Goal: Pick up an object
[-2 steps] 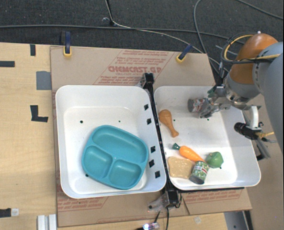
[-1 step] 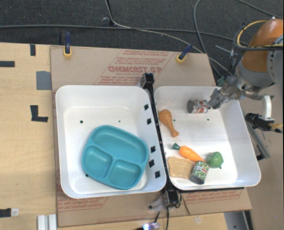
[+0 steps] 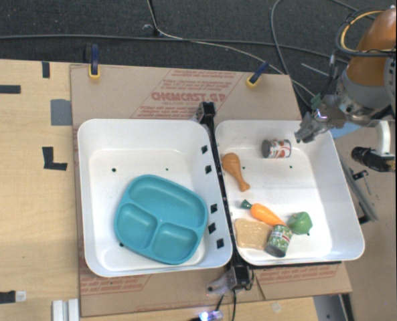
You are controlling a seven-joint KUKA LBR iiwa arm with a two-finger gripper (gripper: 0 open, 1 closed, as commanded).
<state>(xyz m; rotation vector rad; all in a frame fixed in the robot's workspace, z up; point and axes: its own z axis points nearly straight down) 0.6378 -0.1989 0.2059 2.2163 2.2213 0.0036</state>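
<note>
My gripper (image 3: pixel 305 134) hangs over the far right corner of the right bin (image 3: pixel 332 179), just right of a small red and white can (image 3: pixel 276 148) lying on its side. Nothing shows between the fingers. A brown drumstick (image 3: pixel 235 168) lies near the bin's left wall. Toward the front lie an orange carrot (image 3: pixel 265 213), a green pepper (image 3: pixel 300 223), a tan slice of bread (image 3: pixel 251 233) and a dark green can (image 3: pixel 278 240).
The left bin (image 3: pixel 98 146) holds a teal divided plate (image 3: pixel 160 219). A black divider (image 3: pixel 213 179) runs between the bins. Cables cross the dark floor behind the bench.
</note>
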